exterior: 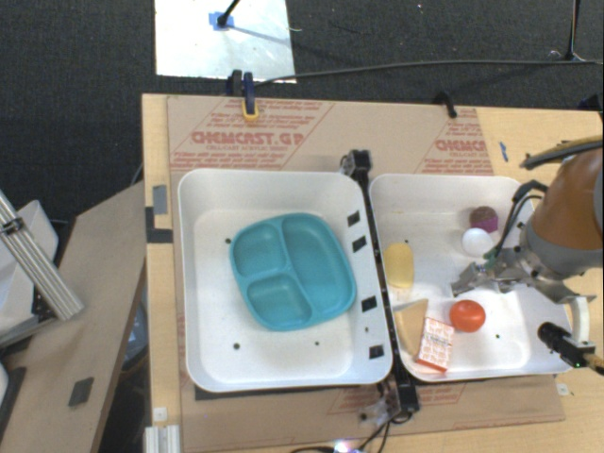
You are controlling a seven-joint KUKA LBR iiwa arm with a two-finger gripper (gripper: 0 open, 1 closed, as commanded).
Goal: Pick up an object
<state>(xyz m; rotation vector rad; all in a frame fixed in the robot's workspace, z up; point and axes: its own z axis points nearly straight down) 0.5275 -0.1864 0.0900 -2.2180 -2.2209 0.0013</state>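
Poised low in the right bin (510, 352), the pincer (479, 277) of the grey, orange-banded arm (566, 225), with metal fingers reaching leftward; whether spread or pressed together, impossible to tell at this slant. Nothing seen between them.

Likely the approach stage of the pick, with no object secured yet. Nearest candidates: a red tomato-like ball (467, 315) just below the fingertips and a white egg-shaped ball (477, 242) just above them. Next move, by the look of it: settling on one target, centring over it and dropping squarely, since both are smooth, round and apt to roll away from a glancing touch.

Elsewhere in the right bin: a dull purple round piece (484, 219) against the far wall, a pale yellow oblong block (399, 264) near the dividing wall, a tan wedge (410, 323) like a slice of cheese, and a small red-and-white printed packet (436, 343), flat and papery, touching the wedge.

In the left bin (212, 347): a teal plastic tray (293, 270) with three moulded compartments, glossy and rounded at the corners.

Beneath both bins, a brown cardboard sheet (311, 130) with red lettering laid across the tabletop (151, 140).
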